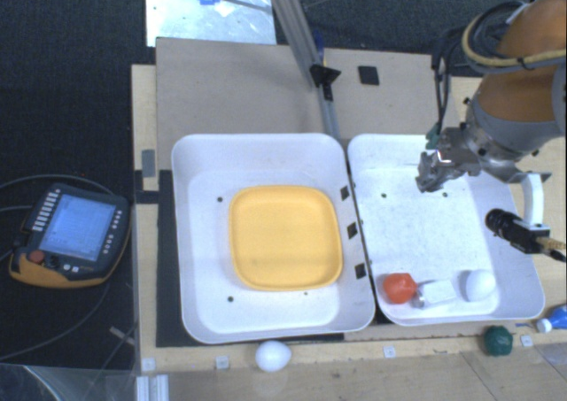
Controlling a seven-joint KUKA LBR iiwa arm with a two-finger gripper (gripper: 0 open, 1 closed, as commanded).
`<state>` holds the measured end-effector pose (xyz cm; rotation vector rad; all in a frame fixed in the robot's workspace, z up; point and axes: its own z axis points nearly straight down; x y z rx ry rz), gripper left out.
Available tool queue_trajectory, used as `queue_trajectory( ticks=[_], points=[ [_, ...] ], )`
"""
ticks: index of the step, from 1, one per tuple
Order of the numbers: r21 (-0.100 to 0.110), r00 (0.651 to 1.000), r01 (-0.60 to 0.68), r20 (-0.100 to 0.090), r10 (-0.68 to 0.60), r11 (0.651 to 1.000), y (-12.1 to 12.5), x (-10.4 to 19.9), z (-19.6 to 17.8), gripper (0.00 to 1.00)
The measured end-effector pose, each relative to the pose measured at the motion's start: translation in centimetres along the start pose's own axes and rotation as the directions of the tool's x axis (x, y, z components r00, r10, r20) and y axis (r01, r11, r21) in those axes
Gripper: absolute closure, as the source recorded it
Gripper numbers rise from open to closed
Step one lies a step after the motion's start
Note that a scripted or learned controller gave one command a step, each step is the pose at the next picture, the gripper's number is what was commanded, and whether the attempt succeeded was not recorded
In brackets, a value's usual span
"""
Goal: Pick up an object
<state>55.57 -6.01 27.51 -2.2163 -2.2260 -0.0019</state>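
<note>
— Two bins: where are the objects?
— Yellow plate (286, 236) in left bin (190, 213); red ball (397, 287) and white egg (478, 283) in right bin (425, 231).
— Gripper (431, 173)?
— Above right bin; finger state cannot be told.

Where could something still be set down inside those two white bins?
The right bin has bare floor between the gripper and the orange object; its near edge is crowded. In the left bin, the yellow plate leaves a bare margin.

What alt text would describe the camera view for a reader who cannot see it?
A grey robot gripper hovers over the right white bin, whose near edge holds an orange object, a small white piece and a white ball. The left bin holds a yellow plate.
</note>
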Motion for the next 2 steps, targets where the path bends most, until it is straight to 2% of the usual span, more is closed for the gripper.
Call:
queue_trajectory(
  ticks=[1,2],
  points=[
    [0.000,1.000,0.001,0.000,-0.001,1.000,1.1,6.0,0.6,1.00],
    [0.000,1.000,0.000,0.000,0.000,1.000,2.6,10.6,0.4,1.00]
  ],
)
